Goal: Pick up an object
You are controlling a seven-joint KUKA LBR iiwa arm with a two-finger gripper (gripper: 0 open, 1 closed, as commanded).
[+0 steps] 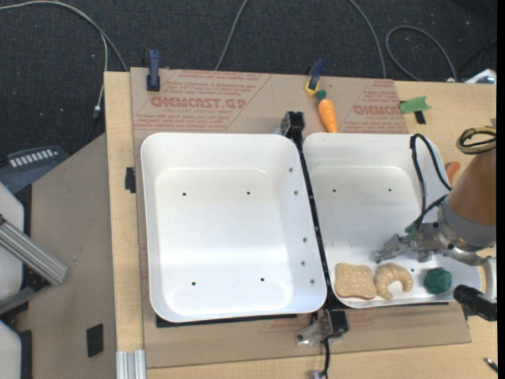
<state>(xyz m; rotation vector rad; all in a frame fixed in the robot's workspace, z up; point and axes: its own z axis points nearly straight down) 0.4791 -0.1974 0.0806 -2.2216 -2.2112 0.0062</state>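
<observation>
The right bin (355, 172) holds three objects along its front edge: a tan bread slice (353, 281), a pale croissant (393, 279) and a dark green round piece (437, 279). My gripper (401, 245) is low in this bin, just behind the croissant and the green piece. It is open and nothing is between its fingers. The grey arm with its orange band (477, 192) comes in from the right and hides the bin's right wall.
The left bin (150, 212) sits beside the right one, their rims touching in the middle. An orange carrot toy (327, 115) lies on the board behind the right bin. Blue clamps (152, 68) and a green clamp (414, 105) sit at the back. A black cable (418, 172) loops over the right bin.
</observation>
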